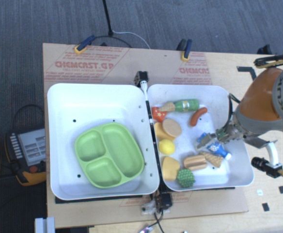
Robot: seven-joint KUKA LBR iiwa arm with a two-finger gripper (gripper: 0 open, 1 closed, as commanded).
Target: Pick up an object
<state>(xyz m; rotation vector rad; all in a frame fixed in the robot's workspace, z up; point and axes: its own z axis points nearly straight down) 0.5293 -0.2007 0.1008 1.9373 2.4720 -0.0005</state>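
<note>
- Camera view: gripper (210, 141) low in the right bin (238, 178), over a blue packet (220, 151).
- Whether its jaws are apart or closed, I cannot tell.
- Green tray (110, 154) sits in the left bin (64, 101).

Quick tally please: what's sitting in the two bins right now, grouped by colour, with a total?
Green: 3, the divided tray in the left bin, the bottle, the broccoli
Red: 2, the sausage, the small red piece
Yellow: 2, the lemon, the wedge
Tan: 2, the round bun, the hot dog
Blue: 1, the packet
Total: 10
</note>
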